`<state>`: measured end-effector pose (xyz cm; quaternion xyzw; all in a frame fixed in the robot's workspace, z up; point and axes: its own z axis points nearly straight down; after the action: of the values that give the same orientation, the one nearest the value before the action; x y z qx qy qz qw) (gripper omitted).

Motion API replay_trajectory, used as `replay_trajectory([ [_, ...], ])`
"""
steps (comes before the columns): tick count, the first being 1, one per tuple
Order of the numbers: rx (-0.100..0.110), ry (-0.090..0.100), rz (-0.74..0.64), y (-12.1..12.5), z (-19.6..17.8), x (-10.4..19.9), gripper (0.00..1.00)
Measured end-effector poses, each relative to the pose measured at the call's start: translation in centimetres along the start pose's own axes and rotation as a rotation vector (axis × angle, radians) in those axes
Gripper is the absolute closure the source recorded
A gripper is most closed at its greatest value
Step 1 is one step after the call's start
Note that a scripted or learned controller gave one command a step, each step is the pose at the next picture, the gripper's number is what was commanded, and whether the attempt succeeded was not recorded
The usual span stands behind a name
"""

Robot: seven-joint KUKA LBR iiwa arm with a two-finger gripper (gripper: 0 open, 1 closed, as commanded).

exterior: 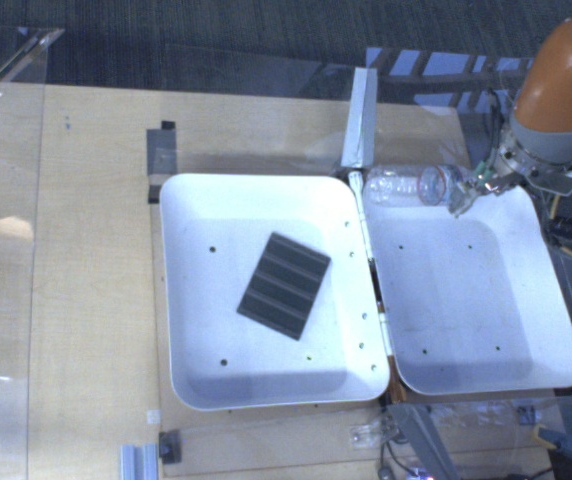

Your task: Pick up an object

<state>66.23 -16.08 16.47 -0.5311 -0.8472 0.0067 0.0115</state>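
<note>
A pale wooden bench (76, 298) carries two white bins side by side: the left bin (196, 368) sits mid-bench, the right bin (526, 358) toward the right edge, their inner rims touching.

A single camera is sitting fixed above the bench (76, 268), looking down at a slant so that the far edge is lying toward the top of the view. It is standing far enough back to be taking in both white bins whole, the left bin (191, 368) and the right bin (556, 353) lying side by side across the middle. The arm (556, 68) is entering from the upper right corner, partly cropped by the edge.
</note>
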Motion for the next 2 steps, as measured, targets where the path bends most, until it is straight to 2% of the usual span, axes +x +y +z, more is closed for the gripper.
replay_trajectory([
  [1, 0.001, 0.001, -0.086, 2.8, -0.4, 5.7, 1.0],
  [2, -0.024, -0.012, 0.065, 0.6, 0.5, -0.3, 1.0],
])
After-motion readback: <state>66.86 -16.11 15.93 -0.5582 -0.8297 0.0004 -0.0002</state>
